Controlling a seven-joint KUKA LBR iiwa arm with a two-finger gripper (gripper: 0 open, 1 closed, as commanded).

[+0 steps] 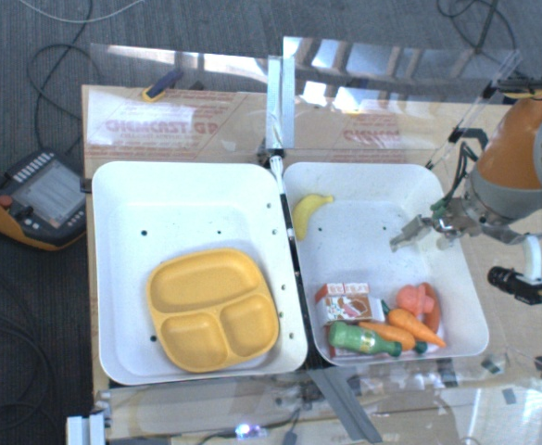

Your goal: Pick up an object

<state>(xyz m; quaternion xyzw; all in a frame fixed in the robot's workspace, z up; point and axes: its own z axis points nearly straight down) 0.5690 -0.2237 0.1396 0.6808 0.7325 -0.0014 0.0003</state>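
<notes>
Claw (409, 235) hangs with fingers apart and holding nothing over the right bin (456, 341); banana (309, 210) lies to its left, carrot (414, 326) below.

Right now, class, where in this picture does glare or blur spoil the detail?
In the camera view, glare washes out the clear panels behind the bins and the bench's front edge; the right bin floor is bright with faint shadows; the gripper looks slightly soft; the yellow tray is evenly lit.
</notes>
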